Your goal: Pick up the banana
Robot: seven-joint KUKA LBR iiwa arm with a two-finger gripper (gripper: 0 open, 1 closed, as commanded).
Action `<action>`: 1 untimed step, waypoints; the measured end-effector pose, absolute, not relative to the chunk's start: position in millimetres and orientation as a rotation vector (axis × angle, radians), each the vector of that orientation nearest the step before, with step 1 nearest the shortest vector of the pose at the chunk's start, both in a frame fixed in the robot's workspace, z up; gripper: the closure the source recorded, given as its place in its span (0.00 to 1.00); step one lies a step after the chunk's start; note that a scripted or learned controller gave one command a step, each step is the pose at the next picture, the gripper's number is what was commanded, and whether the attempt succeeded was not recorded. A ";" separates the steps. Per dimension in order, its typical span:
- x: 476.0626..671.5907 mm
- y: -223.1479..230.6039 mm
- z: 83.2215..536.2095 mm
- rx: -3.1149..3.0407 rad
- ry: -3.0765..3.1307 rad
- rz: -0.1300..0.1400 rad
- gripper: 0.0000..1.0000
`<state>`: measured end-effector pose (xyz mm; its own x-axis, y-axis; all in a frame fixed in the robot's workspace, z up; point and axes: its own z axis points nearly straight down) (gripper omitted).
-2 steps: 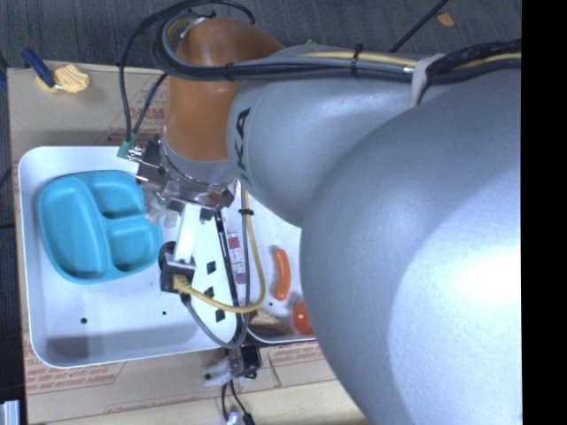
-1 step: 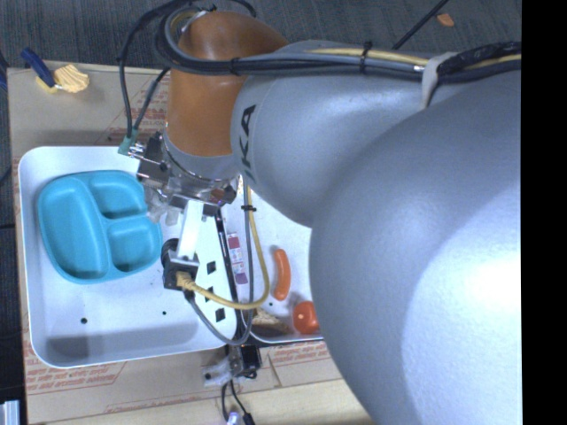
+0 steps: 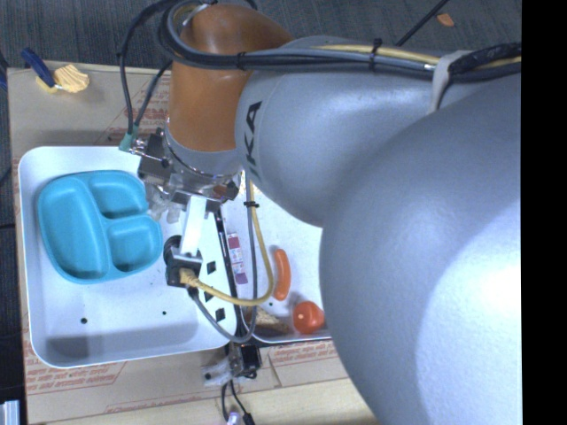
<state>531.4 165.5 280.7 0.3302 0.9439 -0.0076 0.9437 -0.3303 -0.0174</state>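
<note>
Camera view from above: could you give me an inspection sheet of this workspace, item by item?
surface: white left bin resting on cardboard.
job's things: nothing seen.
clutter: blue divided tray in the left bin; long orange thing and round orange thing beside the arm.
gripper: over the left bin's right side, next to the tray.
cables: black cables run along the arm.
surroundings: small yellow-and-blue object on dark floor, top left.

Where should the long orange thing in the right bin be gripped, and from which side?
Grip the long orange thing probably at its middle, from above, closing across its narrow width. It lies flat, slim, lengthwise up the view; the round orange thing sits near its lower end.
</note>
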 end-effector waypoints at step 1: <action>513.8 128.7 288.9 -2.064 -2.364 0.007 1.00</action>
<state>513.8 128.7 288.9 -0.1348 0.9909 -0.0007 0.9909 0.1348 -0.0051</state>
